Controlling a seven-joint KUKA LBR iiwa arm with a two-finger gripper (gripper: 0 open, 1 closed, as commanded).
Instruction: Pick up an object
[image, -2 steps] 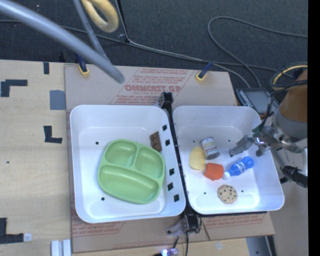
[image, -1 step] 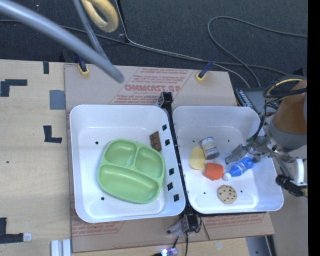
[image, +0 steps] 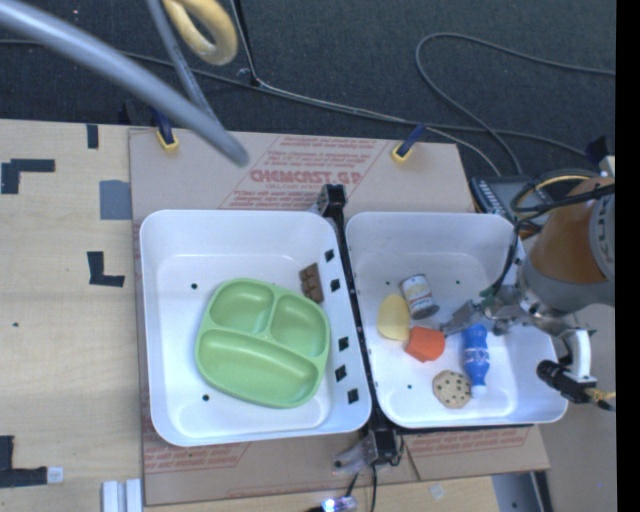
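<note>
The right bin (image: 440, 232) holds several small objects. A blue bottle (image: 475, 360) lies near the bin's right side, with a round cookie (image: 452, 389) just to its left. Further left are an orange-red piece (image: 426, 343), a yellow piece (image: 394, 319) and a small tin can (image: 417, 296). My gripper (image: 472, 318) hangs low over the right bin, right at the upper end of the blue bottle. The grey arm with its orange band (image: 565, 245) comes in from the right above the bin's rim.
The left bin (image: 165, 300) holds a green divided plate (image: 263, 342) and a small brown block (image: 312, 283) near the wall between the bins. Black cables run across the dark floor behind the bench. A grey bar (image: 130, 65) crosses the upper left.
</note>
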